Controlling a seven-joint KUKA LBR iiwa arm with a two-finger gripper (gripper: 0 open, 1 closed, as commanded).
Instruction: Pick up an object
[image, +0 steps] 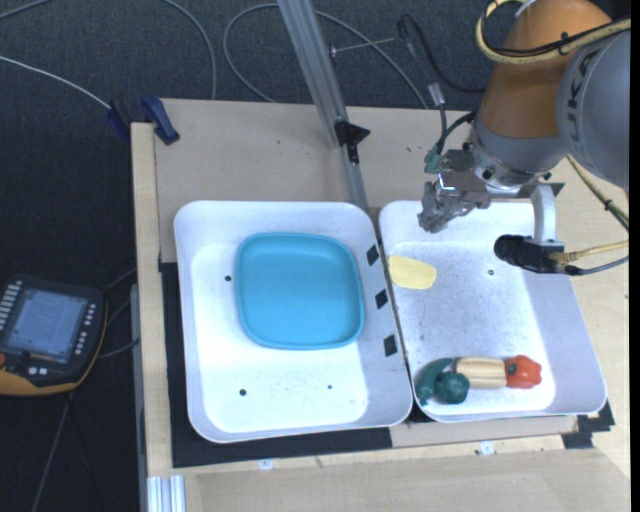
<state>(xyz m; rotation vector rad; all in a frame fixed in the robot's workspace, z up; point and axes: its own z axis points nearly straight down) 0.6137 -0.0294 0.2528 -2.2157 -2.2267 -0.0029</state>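
Yellow, the flat piece (412, 272) lies in the right bin (560, 330) by its left wall, just below the hand (437, 216). How far the hand is open I cannot tell. A green, tan and red toy (478, 376) lies along that bin's near wall. The left bin (205, 300) holds a blue plate (298, 290). No writing is readable.

bins (200, 260): white plastic, looked smooth
plate (298, 290): blue plastic, slightly glossy
bench (240, 130): pale wood, matt
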